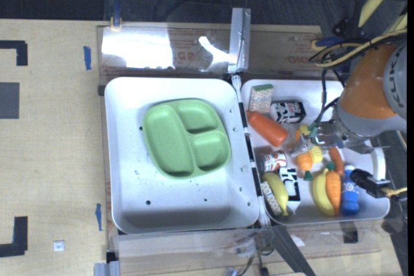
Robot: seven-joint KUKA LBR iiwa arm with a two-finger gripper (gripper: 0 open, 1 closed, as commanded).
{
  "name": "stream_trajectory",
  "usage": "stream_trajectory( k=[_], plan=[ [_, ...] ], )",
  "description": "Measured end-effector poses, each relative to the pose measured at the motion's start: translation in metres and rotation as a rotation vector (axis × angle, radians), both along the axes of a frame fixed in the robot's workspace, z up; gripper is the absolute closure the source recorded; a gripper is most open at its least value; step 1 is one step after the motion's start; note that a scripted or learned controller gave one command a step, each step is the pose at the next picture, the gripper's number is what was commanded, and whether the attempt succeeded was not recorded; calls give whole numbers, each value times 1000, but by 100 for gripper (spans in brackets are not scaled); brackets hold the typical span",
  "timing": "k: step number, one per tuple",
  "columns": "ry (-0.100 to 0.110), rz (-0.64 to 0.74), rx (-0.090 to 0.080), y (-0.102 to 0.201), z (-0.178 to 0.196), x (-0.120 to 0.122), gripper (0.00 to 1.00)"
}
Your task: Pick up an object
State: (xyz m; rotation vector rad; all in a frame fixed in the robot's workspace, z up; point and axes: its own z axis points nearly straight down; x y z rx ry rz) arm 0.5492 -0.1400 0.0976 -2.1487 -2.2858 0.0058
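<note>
My arm entered from 3 o'clock, its orange band (369, 84) above the right bin (381, 209). My gripper (318, 137) hung low over the middle of that bin, among the packed toy food. Its opening could not be read from this view; nothing was visibly clamped in it, and contact with any item could not be confirmed.

Items around the gripper were arranged as follows:
- A small yellow piece (314, 155) lay just below it, toward 6 o'clock, with an orange ball (304, 162) touching that piece at 8 o'clock.
- An orange bottle (268, 128) lay tilted at 9 o'clock.
- A black-and-white carton (286, 111) sat at 11 o'clock, beside a speckled box (261, 99) near the bin's top-left corner.
- A carrot (332, 186) lay across a banana (321, 193) at 5 o'clock, and a blue bottle (349, 197) stood just right of them.
- A second banana (278, 191) lay at 7 o'clock, against a black-and-white pack (291, 183).

The left bin (123, 139) held a green divided plate (186, 136) at its centre, well apart from the gripper, at 9 o'clock.
</note>
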Motion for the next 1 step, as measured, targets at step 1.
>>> stream_trajectory(
  k=[1],
  plan=[
    [-2,-138,-3,55,105,74,100]
  ],
)
